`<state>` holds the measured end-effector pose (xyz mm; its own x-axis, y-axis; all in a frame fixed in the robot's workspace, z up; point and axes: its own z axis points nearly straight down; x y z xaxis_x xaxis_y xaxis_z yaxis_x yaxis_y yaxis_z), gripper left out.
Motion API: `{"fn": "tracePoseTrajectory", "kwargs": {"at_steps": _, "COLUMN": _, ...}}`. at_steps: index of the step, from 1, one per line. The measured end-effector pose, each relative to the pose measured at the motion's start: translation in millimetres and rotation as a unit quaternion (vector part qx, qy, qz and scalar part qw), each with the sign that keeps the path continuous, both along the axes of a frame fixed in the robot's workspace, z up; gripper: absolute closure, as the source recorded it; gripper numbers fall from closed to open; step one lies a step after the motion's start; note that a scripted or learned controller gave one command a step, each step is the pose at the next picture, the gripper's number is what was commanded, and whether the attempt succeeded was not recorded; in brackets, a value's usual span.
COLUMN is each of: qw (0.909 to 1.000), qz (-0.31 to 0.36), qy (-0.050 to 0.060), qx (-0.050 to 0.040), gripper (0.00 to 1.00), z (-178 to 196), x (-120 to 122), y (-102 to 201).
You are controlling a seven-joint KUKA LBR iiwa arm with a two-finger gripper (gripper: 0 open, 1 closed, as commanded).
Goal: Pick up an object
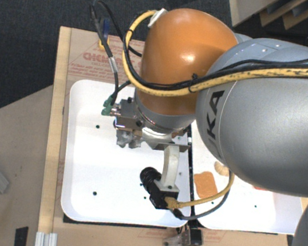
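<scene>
The grey arm (272,109) spreads over the bench (54,132) and much of both bins, its end effector (126,139) hanging low over the left bin (81,160) — whether it is open or closed I cannot tell from this angle. The likely picks lie in the right bin (254,219), just past the divide: a flat orange piece (206,184) with a smaller pale piece (222,171) near it. To do this well, I judge, the end effector should cross over, centre on the orange piece and open wide before descending — the white floor around it now offers only tiny dark specks.
</scene>
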<state>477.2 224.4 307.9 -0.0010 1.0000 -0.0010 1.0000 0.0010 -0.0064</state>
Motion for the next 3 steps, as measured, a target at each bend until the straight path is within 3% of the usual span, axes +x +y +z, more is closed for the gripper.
{"fn": "tracePoseTrajectory", "kwargs": {"at_steps": 3, "qw": 1.0, "qz": 0.0, "qy": -0.001, "qx": -0.0001, "gripper": 1.0, "z": -6.6, "x": 1.5, "y": 0.2}}
